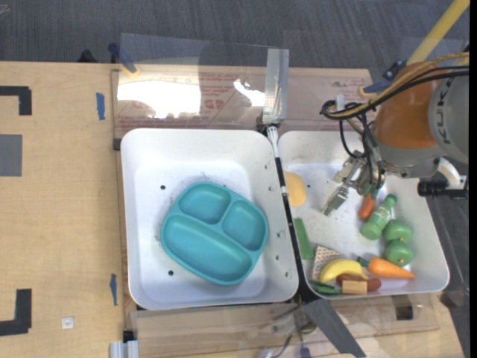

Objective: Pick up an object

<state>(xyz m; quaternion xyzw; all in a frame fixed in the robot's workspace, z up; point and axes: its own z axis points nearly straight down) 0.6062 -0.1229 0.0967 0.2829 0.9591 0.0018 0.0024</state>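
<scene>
The gripper [337, 199] hung slightly open and empty above bare floor of the right bin [436, 278] — a descent there risked closing on nothing, the green bottle [377, 219] and small carrot [367, 206] lying just beside.

Bright light is shining from above, making white glare on the clear plastic sheet [197, 88] behind the bins, while shadows are staying soft and everything is looking sharp.

Toy foods [373, 252], among them a banana [344, 269], cluster in the right bin [440, 271].
</scene>
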